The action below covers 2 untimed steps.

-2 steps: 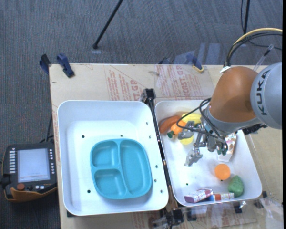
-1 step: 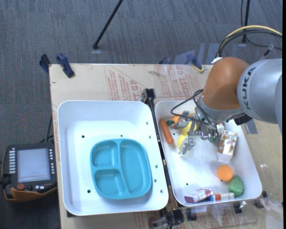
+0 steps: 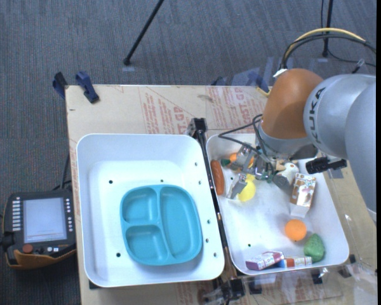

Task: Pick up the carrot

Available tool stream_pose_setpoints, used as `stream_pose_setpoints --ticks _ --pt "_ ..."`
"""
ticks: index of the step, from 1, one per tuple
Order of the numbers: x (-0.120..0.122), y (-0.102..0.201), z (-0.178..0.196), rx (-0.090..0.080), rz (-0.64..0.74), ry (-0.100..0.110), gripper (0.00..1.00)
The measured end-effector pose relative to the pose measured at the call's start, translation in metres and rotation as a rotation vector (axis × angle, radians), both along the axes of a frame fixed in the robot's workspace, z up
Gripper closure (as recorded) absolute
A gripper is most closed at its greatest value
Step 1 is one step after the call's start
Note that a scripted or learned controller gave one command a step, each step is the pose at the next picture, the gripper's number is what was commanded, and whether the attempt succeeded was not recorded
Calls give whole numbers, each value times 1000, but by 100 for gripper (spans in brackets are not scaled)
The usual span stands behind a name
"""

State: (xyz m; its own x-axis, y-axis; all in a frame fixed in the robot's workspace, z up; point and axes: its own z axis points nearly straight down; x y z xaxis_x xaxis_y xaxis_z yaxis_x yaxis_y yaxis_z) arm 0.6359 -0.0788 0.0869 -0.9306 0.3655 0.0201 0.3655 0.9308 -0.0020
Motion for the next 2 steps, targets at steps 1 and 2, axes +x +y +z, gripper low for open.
stream_pose_setpoints --ticks 1,2 --pt "5 2 12 -4 7 -21 100" --pt "-9 25 143 -6 -24 -39 100"
